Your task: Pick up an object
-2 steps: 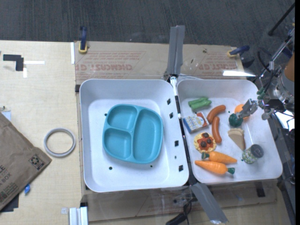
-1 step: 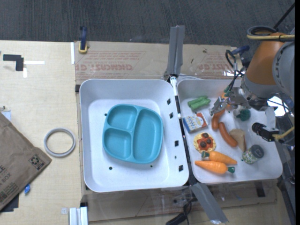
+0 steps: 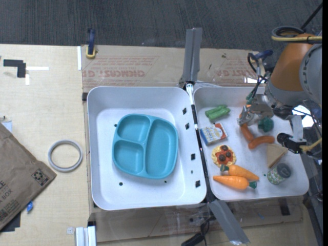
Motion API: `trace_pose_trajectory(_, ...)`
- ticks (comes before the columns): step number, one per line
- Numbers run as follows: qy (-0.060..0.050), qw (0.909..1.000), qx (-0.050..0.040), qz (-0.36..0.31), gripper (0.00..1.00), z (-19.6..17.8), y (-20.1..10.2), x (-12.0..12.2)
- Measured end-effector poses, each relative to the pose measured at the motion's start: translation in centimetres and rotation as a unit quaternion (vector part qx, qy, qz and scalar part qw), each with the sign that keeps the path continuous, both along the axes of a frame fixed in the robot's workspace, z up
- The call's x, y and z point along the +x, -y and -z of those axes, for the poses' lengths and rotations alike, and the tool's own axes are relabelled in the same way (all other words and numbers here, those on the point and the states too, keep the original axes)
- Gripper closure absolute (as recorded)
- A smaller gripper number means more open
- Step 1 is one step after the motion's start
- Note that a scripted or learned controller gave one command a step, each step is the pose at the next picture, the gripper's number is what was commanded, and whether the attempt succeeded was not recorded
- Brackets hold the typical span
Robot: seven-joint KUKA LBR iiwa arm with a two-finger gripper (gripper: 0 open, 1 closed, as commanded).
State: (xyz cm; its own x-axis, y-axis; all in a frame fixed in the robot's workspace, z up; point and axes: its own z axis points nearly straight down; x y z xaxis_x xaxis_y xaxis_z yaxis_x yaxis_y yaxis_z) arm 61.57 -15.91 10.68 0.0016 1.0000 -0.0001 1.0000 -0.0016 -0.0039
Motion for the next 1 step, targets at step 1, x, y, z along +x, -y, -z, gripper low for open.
trace_pose_trajectory(1,0.001,0.9988,-0.0005,-0.050,1.00,-8.36,-7.18,4.36)
